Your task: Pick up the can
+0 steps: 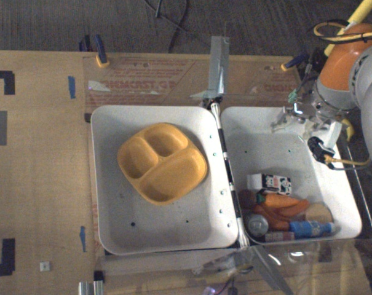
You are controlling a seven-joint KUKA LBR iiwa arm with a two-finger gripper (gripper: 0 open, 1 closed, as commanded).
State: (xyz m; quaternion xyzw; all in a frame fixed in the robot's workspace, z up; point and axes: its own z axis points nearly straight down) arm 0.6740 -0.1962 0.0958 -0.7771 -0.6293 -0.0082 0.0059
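Cardboard tabletop (38, 183), two bins | can (257, 225) upright, wedged among clutter in frame's lower right | hand (296, 117) hovers upper right, grip state unclear

A yellow divided plate (162, 163) lies in the left bin (106, 183), while a small carton (269, 183), carrot (284, 203) and blue tube (311, 228) crowd the right bin (259, 134).

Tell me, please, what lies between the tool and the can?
In the camera view, bare white bin floor, then a small carton and carrot, separate the tool from the can.
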